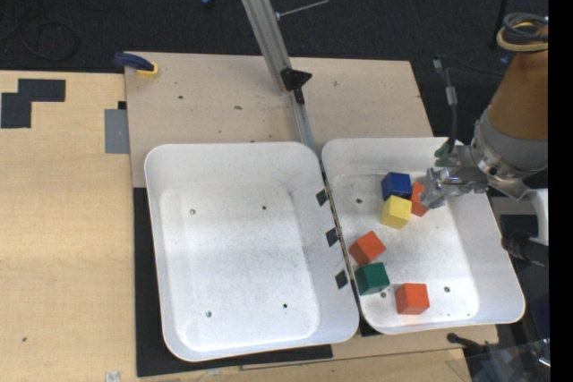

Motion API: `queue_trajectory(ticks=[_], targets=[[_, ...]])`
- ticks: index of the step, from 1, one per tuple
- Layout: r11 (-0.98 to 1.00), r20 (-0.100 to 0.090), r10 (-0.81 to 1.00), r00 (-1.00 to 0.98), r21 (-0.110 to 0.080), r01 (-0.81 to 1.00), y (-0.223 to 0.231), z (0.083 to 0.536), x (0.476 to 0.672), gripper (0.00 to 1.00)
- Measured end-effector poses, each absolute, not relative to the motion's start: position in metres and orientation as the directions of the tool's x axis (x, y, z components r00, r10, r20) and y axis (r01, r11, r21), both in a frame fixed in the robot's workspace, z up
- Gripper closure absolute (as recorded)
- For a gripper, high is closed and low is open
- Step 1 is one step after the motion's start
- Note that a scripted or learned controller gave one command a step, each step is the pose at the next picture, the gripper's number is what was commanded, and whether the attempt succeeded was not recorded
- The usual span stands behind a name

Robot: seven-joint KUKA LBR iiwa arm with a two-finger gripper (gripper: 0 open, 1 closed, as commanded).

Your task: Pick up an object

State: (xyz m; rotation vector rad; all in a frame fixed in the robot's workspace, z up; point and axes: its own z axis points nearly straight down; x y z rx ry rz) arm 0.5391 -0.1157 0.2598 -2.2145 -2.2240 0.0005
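In the right bin (466, 282) lie several blocks. A blue block (396, 185) and a yellow block (396, 211) sit together near the bin's middle. An orange-red block (417, 198) lies just right of them, partly hidden by my gripper (428, 194), which is down at that block. A tilted orange block (366, 246) and a green block (372, 278) lie near the bin's left wall. Another orange block (412, 298) rests near the front.
The left bin (170, 183) stands beside the right one, with black clips (332, 236) along the shared wall. A slanted aluminium rail (265, 22) rises behind the bins. The grey arm with its orange band (525, 98) comes in from the right.
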Motion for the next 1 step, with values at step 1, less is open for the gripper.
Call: queue_trajectory(ticks=[1], targets=[[0.004,0.003,1.000,-0.004,-0.004,1.000,-0.0639,0.2538,0.5472,1.00]])
